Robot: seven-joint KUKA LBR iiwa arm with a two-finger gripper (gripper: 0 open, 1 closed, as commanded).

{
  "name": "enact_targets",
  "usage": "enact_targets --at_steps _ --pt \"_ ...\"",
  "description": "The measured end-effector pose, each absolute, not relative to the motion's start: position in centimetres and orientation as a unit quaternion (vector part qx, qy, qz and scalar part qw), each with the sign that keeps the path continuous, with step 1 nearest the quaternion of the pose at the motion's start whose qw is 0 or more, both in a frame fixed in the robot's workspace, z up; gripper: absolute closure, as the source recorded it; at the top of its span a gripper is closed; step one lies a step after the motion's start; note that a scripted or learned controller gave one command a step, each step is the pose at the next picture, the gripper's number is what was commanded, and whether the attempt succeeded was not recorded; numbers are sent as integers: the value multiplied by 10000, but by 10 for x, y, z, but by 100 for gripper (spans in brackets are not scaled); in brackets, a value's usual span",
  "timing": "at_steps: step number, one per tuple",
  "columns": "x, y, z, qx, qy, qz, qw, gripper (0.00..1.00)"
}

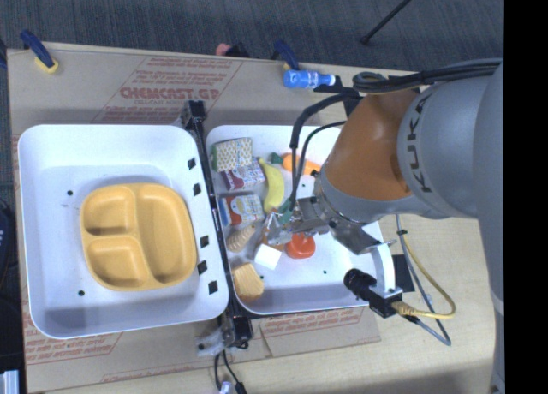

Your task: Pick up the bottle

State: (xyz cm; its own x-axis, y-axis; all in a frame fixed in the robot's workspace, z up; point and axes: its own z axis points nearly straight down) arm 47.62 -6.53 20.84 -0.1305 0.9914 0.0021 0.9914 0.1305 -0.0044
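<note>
My gripper [285, 223] hangs low over the middle of the right bin [342, 294], under the grey and orange arm. It sits just right of the snack packets and just above a red round thing [300, 247]. A small pale, glassy-looking object [276, 228] lies at the gripper's tip; I cannot tell whether it is the bottle or whether it is held. A small blue bottle-shaped thing [305, 80] with a white end lies on the cardboard behind the right bin, outside it.
The right bin holds a banana [272, 185], a cracker box [233, 154], two packets [244, 208], a cookie [242, 236], a white cube [268, 256] and a tan block [248, 282]. A yellow divided tray [137, 234] lies in the left bin [43, 161].
</note>
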Motion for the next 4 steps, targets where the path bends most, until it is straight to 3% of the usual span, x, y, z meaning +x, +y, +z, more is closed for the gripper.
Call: enact_targets --at_steps 1,2,3,4 --pt "477 -36 247 -5752 -8180 2 0 100" --pt "476 7 193 -4909 -8712 11 23 100" --pt "477 -1 319 -4141 -9102 3 -7 100" --pt "475 49 191 -3528 -9357 13 26 100"
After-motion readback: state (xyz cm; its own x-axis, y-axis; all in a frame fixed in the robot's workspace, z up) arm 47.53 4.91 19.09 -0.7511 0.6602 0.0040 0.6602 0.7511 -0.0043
